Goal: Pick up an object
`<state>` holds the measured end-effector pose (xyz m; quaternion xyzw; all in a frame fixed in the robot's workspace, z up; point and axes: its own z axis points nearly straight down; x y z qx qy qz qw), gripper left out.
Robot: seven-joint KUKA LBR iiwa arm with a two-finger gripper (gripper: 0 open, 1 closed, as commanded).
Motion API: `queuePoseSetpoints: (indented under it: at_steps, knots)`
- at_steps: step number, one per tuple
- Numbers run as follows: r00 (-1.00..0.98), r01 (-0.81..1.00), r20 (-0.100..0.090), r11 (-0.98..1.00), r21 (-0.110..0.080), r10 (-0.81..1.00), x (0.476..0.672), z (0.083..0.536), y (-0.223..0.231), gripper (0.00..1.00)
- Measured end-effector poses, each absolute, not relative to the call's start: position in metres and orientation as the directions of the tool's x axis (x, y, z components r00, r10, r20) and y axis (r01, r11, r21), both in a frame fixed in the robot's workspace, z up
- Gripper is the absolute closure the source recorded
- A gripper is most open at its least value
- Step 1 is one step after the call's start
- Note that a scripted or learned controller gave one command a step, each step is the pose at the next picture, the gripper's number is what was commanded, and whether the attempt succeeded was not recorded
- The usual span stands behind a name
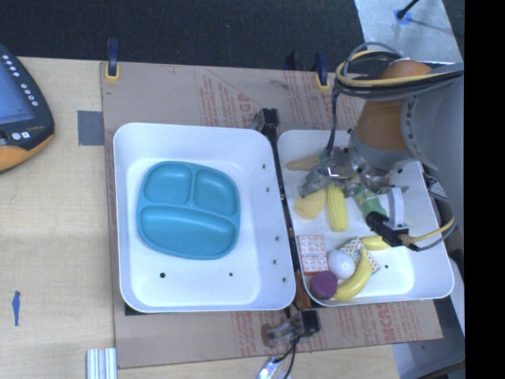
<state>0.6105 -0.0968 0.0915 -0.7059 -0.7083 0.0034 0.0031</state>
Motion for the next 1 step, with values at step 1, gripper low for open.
queuePoseSetpoints:
  at_steps: [1]
  knots:
    - [-0.006, 1.000, -0.002, 0.006, -0.005, 1.000, 0.6132, 0.1032, -0.0977, 1.00]
